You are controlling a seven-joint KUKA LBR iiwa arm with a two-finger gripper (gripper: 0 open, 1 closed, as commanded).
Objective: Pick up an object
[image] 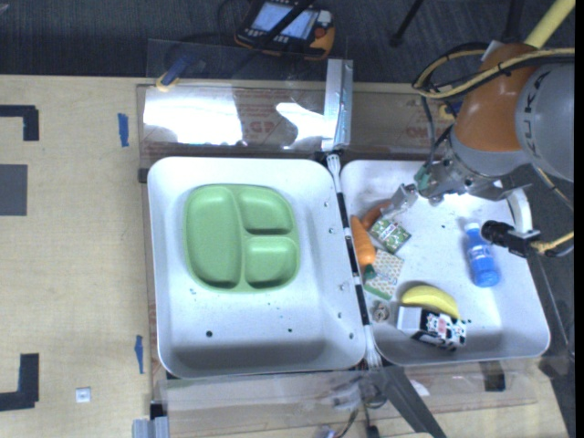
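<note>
In the right bin (520,331) lie several objects. An orange carrot-shaped toy (363,241) rests against the left wall, with a green patterned packet (392,234) beside it and a paler patterned packet (384,273) below. A yellow banana (429,297) lies toward the front, just above a black-and-white item (443,329). A blue bottle (481,259) is on the right side. My gripper (402,199) reaches in from the upper right and hangs just above the green packet's upper edge. Nothing is visibly held.
The left bin (173,336) holds a green divided plate (242,235). A raised divider (349,245) separates the two bins. The arm's orange band (493,108) and its cables hang over the right bin's back corner. A clear panel (237,108) stands behind the bins.
</note>
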